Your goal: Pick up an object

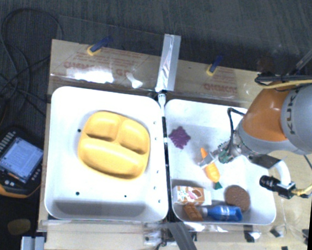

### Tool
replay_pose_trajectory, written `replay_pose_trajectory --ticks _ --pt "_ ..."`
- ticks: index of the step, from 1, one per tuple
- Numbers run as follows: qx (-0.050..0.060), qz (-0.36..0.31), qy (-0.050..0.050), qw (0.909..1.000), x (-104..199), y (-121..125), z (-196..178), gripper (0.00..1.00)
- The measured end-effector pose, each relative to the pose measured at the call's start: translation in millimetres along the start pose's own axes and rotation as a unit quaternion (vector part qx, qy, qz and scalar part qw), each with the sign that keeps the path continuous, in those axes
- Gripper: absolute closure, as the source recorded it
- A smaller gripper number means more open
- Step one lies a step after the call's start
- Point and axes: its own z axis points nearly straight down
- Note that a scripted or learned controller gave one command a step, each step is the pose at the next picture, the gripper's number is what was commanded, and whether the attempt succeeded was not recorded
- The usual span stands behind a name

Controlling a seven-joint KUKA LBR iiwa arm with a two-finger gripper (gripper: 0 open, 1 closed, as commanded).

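Carrot toy (212,171), small and orange with a green tip, lies in the right bin (257,215) near its middle, slanting from upper left down to lower right. I judge it light, rigid plastic, smooth and tapered, so it may roll or squirt out if pinched near the narrow end; best taken across the thick middle, square to its long axis. Its upper end sits just beside my gripper (223,154).

Other candidates in the same bin: purple crinkled piece (180,136) toward the upper left, probably soft and flat, hard to get under. Brown round disc (238,197) near the front wall, stiff-looking, low profile. Blue bottle (223,213) lying on its side along the front wall, touching or nearly touching the small printed carton (191,195); both crowded against the wall, poor clearance.

Left bin (54,194) carries a yellow compartment tray (115,143), bulky, too wide for me.

Pose: my arm (289,122) reaches in from the right, orange band over the right bin's far corner, wrist angled down and left. Gripper is low over the bin floor, just above and right of the carrot. I cannot tell how the jaws stand; nothing visibly sits between them.
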Motion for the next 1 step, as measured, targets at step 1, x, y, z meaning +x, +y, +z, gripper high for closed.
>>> replay_pose_trajectory --ticks 1 --pt "0.007 -0.022 0.003 0.9997 69.0 -10.4 -196.3 1.00"
